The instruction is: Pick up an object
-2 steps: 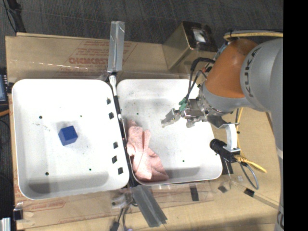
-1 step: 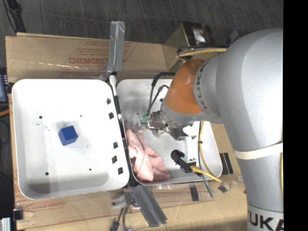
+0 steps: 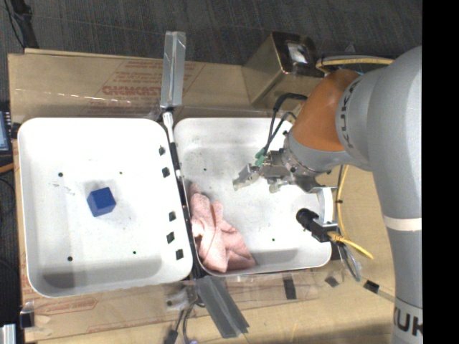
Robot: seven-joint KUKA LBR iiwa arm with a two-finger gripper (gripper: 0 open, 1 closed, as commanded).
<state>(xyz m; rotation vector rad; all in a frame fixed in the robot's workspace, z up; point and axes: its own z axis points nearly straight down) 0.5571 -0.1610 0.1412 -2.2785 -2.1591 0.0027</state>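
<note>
We see two white bins side by side on a cardboard-covered bench. The left bin [image 3: 43, 156] has a blue cube [image 3: 102, 201] lying left of its middle, alone, well apart from the walls. The right bin [image 3: 215, 138] has a crumpled pink cloth [image 3: 214, 233] bunched in its near-left corner, pressed against the divider wall between the bins.

The grey arm [image 3: 387, 120] reaches in from the right, its orange band [image 3: 323, 113] above the wrist. The gripper [image 3: 244, 179] hangs over the middle of the right bin, pointing left, up and right of the cloth, not touching it. We cannot tell whether the fingers are apart or together; they look small and blurred, and we see nothing between them. The cube is far off, in the other bin.

Writing: red print on the cardboard sheet [image 3: 93, 77] behind the left bin, upside down and faint, not legible to us. "KUKA" letters show in part on the arm's grey shell near the orange band, and again at the lower right. A tan box [image 3: 276, 67] sits behind the right bin; its label is too small to read.
</note>
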